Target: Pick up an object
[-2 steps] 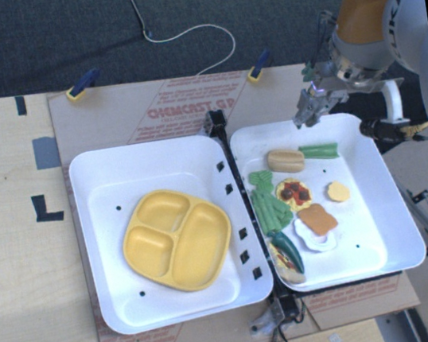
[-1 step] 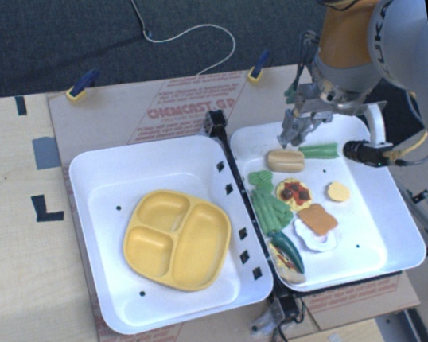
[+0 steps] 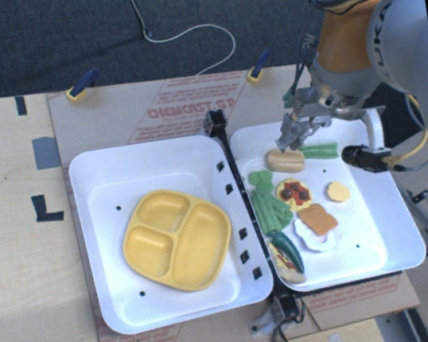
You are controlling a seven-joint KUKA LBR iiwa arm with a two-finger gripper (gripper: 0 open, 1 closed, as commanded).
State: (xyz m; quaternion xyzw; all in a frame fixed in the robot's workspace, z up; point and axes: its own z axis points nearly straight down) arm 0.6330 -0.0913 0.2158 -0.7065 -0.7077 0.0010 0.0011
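Note:
In the right bin (image 3: 387, 247) lie several toy foods: a tan bread roll (image 3: 285, 161), a green bean (image 3: 320, 152), green pea pods (image 3: 268, 202), a small pizza (image 3: 293, 192), a yellow disc (image 3: 338, 191), an orange toast slice on a white piece (image 3: 317, 222) and a dark green and yellow item (image 3: 287, 254). My gripper (image 3: 292, 136) hangs just above the bread roll's far side, close to the green bean. Nothing can be seen held between its fingers.
The left bin (image 3: 98, 225) holds a yellow divided plate (image 3: 177, 238). A black divider (image 3: 233, 179) runs between the bins. The arm (image 3: 357, 31) fills the upper right. Clamps (image 3: 82, 84) and a cable (image 3: 184, 30) sit beyond the cardboard.

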